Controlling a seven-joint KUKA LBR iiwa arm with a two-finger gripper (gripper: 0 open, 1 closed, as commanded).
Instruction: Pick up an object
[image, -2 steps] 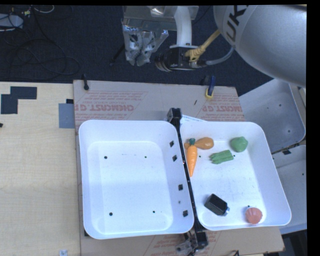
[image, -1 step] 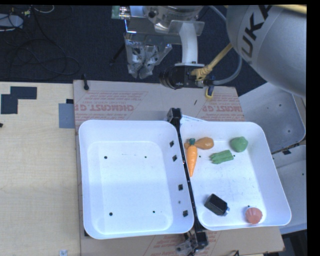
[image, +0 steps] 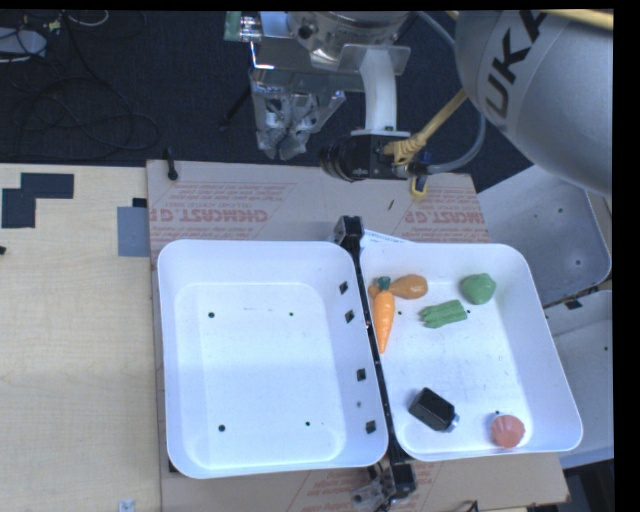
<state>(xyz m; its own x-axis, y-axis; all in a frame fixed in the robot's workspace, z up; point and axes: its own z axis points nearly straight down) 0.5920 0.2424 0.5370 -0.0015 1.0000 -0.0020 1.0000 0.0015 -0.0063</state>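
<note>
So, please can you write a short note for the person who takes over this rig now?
Gripper: raised beyond the far edge of the bins, nothing between its jaws; whether they are open is not clear.
Objects: all in the right bin. Carrot along the divider, orange piece beside it, green pod and green round piece toward the far side; black block and red ball near the front edge.
Done: nothing picked yet.
Left: descend, grasp one object, lift.
</note>
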